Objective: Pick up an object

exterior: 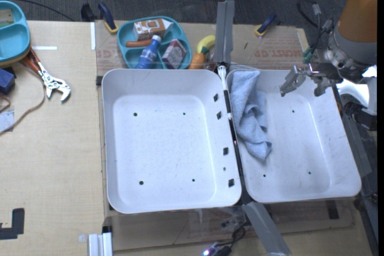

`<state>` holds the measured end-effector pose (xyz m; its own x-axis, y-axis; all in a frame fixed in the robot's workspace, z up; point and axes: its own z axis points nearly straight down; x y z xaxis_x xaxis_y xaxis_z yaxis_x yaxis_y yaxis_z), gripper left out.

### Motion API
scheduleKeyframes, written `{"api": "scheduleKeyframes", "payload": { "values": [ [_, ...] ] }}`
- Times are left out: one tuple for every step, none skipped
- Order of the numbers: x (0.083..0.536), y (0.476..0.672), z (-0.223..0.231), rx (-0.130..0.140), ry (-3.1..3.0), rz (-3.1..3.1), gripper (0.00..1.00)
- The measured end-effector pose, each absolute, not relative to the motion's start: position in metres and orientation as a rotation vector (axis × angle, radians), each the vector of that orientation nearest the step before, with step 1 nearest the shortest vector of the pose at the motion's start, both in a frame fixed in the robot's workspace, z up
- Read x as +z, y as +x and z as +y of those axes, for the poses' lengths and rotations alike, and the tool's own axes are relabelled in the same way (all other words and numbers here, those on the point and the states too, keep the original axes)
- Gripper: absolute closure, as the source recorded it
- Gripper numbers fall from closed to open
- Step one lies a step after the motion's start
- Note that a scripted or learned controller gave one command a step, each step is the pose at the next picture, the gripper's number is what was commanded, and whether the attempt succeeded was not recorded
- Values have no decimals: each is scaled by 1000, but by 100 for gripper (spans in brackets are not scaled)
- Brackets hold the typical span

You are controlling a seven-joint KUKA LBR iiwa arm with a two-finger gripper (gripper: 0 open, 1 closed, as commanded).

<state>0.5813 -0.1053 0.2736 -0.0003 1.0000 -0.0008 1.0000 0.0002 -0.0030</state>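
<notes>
A crumpled pale blue cloth lies in the right bin, against its left wall, reaching from the back edge to about mid-depth. My gripper hangs over the back of the same bin, to the right of the cloth and apart from it. Its two fingers are spread open, and nothing sits between them. The orange-banded arm rises behind it at the upper right.
The left bin adjoins the right one along a clipped divider. Behind the bins stands a blue tray with a bottle and packets, plus a banana. A wrench and a teal dish lie on the table at left.
</notes>
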Motion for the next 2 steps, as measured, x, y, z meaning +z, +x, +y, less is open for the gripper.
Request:
{"api": "scheduleKeyframes", "payload": {
  "values": [
    [277, 593, -81, 2, -2155, -2286, 0],
    [119, 591, -97, 4, -2169, -2270, 0]
  ]
}}
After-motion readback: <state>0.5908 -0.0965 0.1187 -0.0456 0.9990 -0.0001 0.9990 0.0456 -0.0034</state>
